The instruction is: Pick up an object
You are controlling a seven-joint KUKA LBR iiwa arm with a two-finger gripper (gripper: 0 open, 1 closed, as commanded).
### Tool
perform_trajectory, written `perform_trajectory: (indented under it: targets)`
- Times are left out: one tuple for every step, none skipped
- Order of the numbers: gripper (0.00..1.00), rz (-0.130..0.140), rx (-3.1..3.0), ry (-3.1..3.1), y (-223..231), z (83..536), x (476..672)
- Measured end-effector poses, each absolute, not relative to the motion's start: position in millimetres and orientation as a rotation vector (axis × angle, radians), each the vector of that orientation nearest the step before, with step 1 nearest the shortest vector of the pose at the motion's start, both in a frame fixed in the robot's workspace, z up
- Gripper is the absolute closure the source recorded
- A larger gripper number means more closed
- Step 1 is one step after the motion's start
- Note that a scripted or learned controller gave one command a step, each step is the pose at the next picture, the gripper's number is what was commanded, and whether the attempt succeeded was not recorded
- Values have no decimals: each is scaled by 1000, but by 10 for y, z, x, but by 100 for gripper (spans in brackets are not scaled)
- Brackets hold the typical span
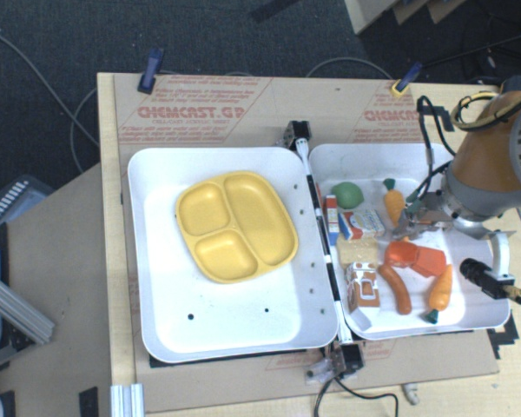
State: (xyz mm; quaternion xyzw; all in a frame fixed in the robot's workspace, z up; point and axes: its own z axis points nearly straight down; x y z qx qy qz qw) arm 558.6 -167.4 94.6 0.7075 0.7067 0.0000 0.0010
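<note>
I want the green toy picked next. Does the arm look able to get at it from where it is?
Probably yes. The green toy lies uncovered near the top of the right bin, with a little free floor around it. The gripper is low in the same bin, just to its right, beside the small carrot.

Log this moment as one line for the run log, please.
arm: over right bin | gripper: low among toy food, nothing seen held | nearest: orange block, carrot | left bin: yellow divided plate | pick: not yet done
</note>
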Motion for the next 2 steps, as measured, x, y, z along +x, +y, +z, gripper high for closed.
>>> perform_trajectory:
  targets:
    - [100,2,2219,2222,-1091,1882,5740]
    - [100,-1,2222,2225,-522,2116,5386]
